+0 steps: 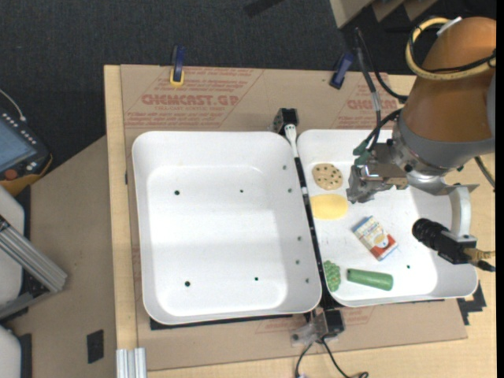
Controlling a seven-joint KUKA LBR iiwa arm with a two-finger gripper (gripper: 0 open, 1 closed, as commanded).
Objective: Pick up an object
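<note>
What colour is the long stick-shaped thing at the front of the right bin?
Green. The stick-shaped thing shows clearly in the camera view, lying near the bin's front edge.

The right bin [441,286] holds every loose thing — a round tan cookie [326,176] with dark specks lies flat near the bin's left wall, and a soft yellow lump [329,207] sits just below it. A small blue, white and red box [373,237] lies tilted near the middle. Along the front edge a green cylinder [370,279] lies on its side, with a bumpy green piece [332,276] just to its left
</note>
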